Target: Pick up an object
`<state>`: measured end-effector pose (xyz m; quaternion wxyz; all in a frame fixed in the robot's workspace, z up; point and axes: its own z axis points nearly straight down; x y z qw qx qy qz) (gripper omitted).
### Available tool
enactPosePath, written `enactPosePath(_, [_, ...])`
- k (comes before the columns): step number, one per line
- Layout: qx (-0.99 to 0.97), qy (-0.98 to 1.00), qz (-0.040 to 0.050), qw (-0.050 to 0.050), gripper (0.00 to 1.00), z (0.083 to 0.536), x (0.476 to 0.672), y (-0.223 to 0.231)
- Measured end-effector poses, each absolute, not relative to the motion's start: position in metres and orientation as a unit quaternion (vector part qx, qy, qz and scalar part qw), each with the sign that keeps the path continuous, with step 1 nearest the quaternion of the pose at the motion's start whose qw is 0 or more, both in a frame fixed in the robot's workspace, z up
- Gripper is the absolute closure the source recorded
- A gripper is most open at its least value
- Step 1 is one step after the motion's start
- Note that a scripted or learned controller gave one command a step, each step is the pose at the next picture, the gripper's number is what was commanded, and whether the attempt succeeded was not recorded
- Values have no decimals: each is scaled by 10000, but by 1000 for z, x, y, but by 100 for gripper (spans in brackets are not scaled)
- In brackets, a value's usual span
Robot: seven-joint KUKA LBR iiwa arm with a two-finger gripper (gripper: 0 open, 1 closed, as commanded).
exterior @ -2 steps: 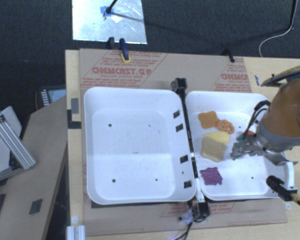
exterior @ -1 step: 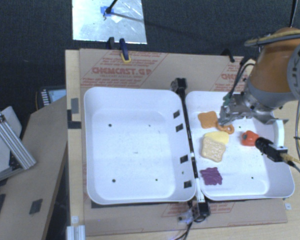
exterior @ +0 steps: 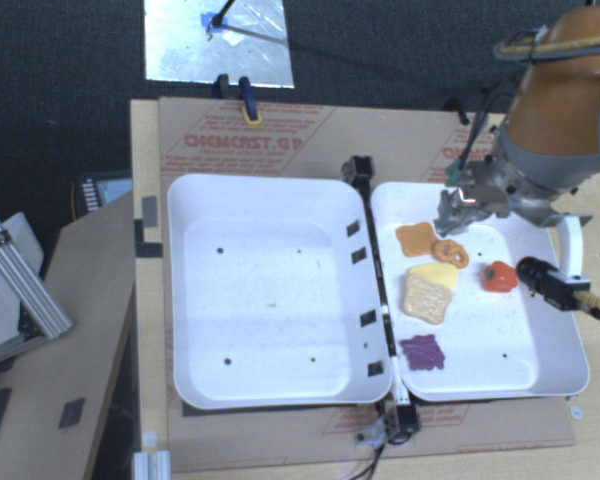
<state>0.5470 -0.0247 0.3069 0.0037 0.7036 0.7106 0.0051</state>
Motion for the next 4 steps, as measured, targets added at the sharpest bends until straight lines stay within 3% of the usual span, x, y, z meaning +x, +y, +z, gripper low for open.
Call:
enactPosePath(1, [7031, 7110, 38, 12, 100, 352, 518, 45])
enactPosePath(2, [7030, 7112, 43, 12, 100, 412, 501, 107])
enactPosePath(3, [7033, 7109, 25, 0, 100, 434, 486, 167])
enactPosePath(4, [7038, 7103, 68, 19, 100, 529, 512, 224])
